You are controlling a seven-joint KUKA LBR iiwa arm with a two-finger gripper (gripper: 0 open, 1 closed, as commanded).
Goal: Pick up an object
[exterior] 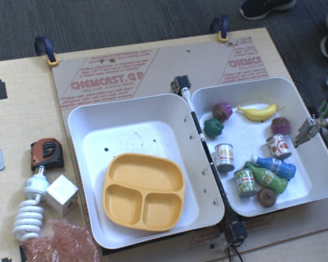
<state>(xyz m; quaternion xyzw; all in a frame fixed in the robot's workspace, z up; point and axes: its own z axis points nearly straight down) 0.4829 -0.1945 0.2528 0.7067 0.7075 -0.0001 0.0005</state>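
A yellow divided tray (144, 191) is seen lying in the left bin (83, 124). In the right bin (319, 186), a banana (258, 111) is found near the far edge, with a purple ball (223, 111) and a green ball (213, 127) towards the far left corner. Small cans (224, 157) and a blue bottle (274, 167) are gathered near the near edge. The gripper (308, 131) is seen at the bin's right edge; its state cannot be told.
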